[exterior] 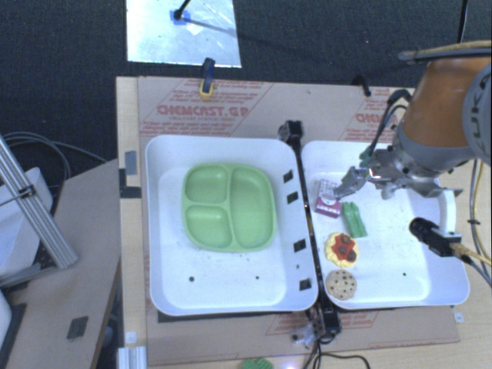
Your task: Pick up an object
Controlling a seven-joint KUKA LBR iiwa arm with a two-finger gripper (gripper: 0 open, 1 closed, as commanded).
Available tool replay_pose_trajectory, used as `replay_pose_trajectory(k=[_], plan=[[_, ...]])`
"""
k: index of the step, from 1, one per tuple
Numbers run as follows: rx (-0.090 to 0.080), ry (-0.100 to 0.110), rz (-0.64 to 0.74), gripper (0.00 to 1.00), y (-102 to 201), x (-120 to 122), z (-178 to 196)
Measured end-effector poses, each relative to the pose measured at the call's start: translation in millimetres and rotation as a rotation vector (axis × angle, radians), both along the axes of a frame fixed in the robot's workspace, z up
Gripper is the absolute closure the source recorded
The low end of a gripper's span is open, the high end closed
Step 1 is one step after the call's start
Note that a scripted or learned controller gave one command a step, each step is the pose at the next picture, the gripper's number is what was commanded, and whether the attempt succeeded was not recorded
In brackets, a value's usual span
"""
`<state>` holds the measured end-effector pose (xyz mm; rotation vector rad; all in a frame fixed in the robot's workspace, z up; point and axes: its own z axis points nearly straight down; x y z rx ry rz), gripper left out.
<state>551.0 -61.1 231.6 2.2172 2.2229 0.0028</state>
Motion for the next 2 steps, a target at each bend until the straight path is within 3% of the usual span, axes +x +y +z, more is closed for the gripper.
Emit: replay_pose_trajectory(k=[1, 2], plan=[[0.000, -0.003, 0.004, 1.00, 0, 1, 11], [0.002, 0.005, 0.007, 1.00, 62, 2, -34]])
